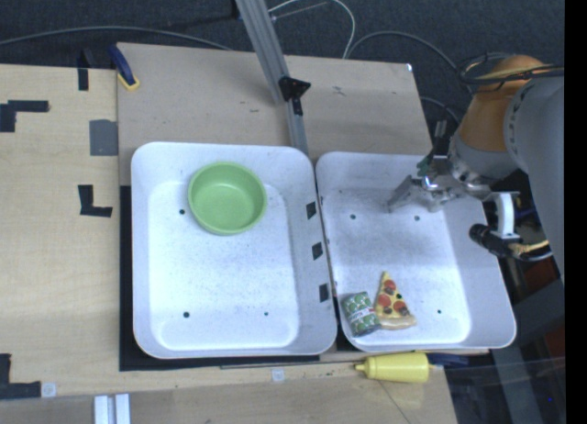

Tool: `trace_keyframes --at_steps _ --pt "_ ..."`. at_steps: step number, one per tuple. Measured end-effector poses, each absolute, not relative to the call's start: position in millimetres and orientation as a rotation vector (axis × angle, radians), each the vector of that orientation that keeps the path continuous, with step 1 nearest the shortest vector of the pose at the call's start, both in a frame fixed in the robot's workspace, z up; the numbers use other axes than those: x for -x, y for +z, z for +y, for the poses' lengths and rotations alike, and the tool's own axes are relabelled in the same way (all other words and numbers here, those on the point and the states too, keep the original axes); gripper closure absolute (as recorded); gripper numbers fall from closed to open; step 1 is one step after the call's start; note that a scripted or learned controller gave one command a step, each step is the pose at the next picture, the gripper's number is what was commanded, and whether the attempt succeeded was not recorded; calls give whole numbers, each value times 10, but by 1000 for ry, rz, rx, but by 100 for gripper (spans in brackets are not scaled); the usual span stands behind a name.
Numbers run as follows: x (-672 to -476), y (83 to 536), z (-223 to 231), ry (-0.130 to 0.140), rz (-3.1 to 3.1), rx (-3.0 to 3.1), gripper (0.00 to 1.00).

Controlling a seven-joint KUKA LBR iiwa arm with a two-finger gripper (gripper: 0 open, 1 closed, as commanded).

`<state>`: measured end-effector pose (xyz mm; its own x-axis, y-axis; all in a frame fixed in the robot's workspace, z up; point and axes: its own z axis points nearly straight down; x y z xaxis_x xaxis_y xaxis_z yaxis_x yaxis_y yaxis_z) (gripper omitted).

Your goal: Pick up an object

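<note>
Right bin [477, 321] holds the pizza slice [394, 302], well apart from the spread-open gripper [401, 196].

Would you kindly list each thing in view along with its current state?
Green bowl: upright, in left bin.
Pizza slice toy: flat, in right bin.
Green can: on its side, touching pizza slice toy.
Yellow bottle: lying outside the bins.
Gripper: above right bin, holding nothing.

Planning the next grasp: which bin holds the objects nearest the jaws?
The right bin, under the gripper. It holds the pizza slice and green packet; the left bin has the green bowl.
</note>
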<state>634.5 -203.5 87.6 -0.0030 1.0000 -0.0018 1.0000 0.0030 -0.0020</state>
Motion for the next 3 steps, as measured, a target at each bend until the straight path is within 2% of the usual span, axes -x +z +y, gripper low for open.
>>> trace_keyframes --at_steps 1,2,3 --pt "-6349 987 -2030 4 -2227 2217 100" --pt "-6325 1439 -2079 -2 -2226 2222 100" --pt "-6396 1890 -2099 -3 -2226 2222 100"
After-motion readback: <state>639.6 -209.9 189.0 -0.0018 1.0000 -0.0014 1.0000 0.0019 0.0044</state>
